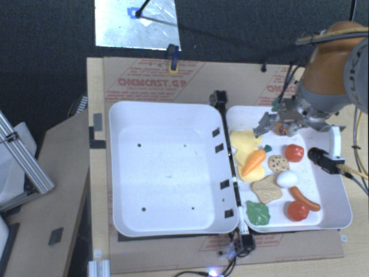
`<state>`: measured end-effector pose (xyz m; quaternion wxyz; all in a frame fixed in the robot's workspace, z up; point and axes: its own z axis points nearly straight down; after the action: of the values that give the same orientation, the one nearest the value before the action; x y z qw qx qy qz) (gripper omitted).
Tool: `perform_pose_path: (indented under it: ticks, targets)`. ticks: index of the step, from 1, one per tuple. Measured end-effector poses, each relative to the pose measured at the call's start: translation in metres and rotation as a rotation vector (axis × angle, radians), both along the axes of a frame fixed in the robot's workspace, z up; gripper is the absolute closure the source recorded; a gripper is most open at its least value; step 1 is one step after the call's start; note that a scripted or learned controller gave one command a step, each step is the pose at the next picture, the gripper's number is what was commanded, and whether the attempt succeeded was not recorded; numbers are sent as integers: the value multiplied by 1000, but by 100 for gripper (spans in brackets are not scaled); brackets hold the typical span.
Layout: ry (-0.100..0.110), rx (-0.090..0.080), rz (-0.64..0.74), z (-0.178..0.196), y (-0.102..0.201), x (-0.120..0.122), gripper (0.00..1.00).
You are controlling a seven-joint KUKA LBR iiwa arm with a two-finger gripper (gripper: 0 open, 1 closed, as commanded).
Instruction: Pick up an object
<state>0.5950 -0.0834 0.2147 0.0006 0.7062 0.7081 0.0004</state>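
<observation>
At the upper right of the frame the gripper hangs over the right bin, near its back rim; whether its fingers are open, I cannot tell. Below it lie plastic foods: a smooth orange carrot, a white egg, a round tomato. The left bin offers wide room.

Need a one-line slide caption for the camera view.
KUKA arm's claw poised over the right bin of toy food, near the carrot and tomato; left bin alongside.
</observation>
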Motion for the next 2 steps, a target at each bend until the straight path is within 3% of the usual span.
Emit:
perform_pose_path:
  ticks: [1,2]
  targets:
    - [5,2,-2,-137,-14,31,0]
    - [3,1,-3,-130,-13,-36,0]
